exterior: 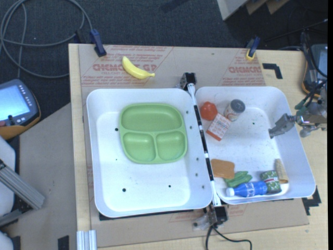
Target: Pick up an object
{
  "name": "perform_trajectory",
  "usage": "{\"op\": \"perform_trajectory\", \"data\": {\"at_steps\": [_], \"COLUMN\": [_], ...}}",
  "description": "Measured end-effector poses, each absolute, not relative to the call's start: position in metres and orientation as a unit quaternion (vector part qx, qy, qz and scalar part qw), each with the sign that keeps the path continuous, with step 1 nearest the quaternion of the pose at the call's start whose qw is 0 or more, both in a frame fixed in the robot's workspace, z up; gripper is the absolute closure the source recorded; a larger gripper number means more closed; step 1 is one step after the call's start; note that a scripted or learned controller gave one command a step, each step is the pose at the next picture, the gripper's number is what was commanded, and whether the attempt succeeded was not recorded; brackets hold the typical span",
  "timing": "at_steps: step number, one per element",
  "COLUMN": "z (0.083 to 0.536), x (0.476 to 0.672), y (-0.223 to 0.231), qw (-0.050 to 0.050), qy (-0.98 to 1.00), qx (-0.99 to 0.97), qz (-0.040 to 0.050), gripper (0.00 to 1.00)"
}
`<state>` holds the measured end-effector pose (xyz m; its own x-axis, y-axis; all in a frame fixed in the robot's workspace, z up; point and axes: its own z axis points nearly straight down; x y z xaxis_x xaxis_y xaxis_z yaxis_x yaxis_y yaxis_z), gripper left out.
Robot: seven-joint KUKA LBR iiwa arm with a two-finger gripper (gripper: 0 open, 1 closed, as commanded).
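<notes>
Blue bottle well below tool

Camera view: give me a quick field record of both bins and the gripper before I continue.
left bin: green three-compartment plastic plate
right bin: red round object, grey-capped jar, orange sponge, blue-labelled bottle lying along the near wall
outside bins: yellow banana on the board
gripper: over right bin's right side, nothing seen between its fingers
</notes>
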<state>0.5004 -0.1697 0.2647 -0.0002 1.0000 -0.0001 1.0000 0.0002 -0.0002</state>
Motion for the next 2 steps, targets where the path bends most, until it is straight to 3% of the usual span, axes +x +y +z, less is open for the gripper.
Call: {"op": "perform_trajectory", "data": {"at_steps": [1, 2], "z": [0.147, 0.089], "x": [0.504, 0.598], "y": [-0.119, -0.106], "qw": [0.001, -0.004], "qy": [-0.707, -0.707], "qx": [-0.707, -0.707], "qz": [0.0003, -0.0027], "gripper": [0.0, 0.0]}}
